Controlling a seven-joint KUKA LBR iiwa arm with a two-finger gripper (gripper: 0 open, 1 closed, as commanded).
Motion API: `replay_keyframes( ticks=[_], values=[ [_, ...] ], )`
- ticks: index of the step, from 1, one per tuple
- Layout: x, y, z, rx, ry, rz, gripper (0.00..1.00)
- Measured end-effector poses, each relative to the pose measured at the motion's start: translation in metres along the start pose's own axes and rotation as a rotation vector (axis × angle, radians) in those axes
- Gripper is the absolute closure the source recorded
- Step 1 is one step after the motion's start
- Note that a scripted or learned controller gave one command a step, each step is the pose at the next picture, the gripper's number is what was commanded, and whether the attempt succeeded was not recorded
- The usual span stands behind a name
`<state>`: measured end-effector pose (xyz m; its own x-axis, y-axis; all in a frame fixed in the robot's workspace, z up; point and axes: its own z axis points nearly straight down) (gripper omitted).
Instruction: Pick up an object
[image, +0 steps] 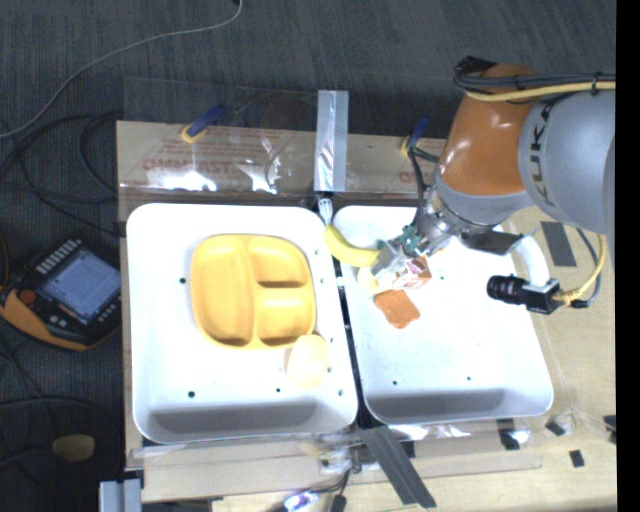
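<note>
I see the gripper (404, 262) low in the right bin (470, 385), far-left part, by a banana (346, 248). An orange piece (398, 309) lies just nearer. The left bin (160, 390) holds a yellow tray (250, 288).

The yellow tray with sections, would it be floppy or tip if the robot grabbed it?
The yellow tray looks like moulded plastic, so probably stiff and light. It is wide and lies flat in the left bin, so it likely won't roll, though gripped by one rim it may tilt.
</note>
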<state>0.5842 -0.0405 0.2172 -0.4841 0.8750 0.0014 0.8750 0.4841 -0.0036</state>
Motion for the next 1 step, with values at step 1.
replay_keyframes(
  ticks=[1],
  values=[
    [-0.0012, 0.0414, -0.0639, 0.002, -0.002, -0.129, 1.00]
  ],
)
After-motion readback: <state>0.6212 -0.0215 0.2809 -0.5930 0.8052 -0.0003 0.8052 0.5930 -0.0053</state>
